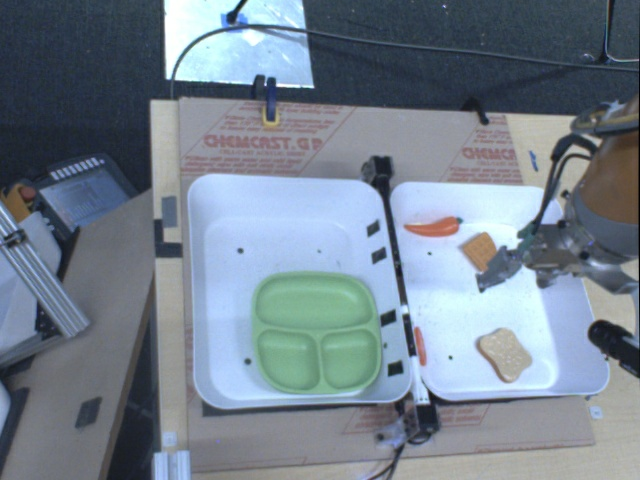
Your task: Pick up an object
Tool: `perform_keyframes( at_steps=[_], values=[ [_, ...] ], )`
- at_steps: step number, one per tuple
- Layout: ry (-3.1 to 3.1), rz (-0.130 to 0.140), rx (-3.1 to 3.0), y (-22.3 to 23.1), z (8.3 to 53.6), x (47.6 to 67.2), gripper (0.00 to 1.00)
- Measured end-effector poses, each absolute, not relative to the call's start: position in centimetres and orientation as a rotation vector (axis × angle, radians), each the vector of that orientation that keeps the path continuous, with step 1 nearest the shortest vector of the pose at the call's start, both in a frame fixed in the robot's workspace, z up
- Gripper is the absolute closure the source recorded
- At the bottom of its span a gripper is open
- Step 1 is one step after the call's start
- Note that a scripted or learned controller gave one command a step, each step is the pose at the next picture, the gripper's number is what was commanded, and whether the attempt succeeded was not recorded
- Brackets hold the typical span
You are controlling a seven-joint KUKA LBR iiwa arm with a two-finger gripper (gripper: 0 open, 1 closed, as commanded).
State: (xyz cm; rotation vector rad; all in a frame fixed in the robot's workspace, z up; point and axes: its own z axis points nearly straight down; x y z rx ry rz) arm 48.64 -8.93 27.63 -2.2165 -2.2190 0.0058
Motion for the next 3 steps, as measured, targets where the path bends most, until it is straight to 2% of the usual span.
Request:
perform_keyframes(
  at_steps=[1,3],
  values=[
    [-2.226,-0.003,-2.219,-8.9,28.0,48.8,0.00],
    [-2.220,0.003,-2.218,-9.4,16.4,49.5,0.00]
  ],
)
